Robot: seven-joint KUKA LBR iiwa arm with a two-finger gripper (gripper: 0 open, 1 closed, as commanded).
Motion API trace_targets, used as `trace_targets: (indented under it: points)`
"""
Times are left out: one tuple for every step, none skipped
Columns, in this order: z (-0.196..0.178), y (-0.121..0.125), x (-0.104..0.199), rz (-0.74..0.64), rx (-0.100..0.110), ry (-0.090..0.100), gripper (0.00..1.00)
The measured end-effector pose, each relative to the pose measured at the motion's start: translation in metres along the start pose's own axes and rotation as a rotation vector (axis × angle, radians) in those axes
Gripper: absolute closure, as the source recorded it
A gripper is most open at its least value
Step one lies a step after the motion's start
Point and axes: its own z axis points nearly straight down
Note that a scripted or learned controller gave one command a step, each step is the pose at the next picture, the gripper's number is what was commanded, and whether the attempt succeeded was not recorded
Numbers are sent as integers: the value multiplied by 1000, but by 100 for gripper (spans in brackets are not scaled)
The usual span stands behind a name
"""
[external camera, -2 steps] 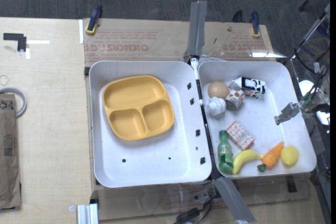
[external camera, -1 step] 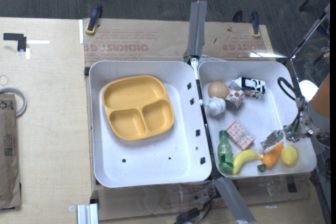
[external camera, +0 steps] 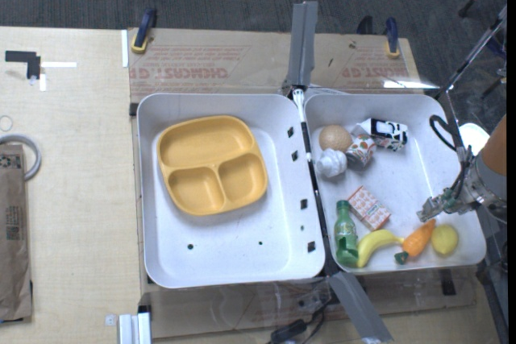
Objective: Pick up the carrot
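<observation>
We see our gripper touching the carrot from its 1 o'clock; finger spread we cannot tell.

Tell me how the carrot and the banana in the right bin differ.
The carrot is orange with a green stem end; the banana is plain yellow. The carrot is straight and short; the banana is curved and longer. The carrot lies just under the gripper; the banana lies farther left, next to the green bottle. Both lie flat near the front wall of the right bin.
</observation>
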Motion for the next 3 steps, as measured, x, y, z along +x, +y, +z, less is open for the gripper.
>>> trace_targets:
  points:
    - [0,0,0,-1,0,0,0]
    - [18,38,-4,240,2,13,0]
    - [-75,11,41,255,0,-2,0]
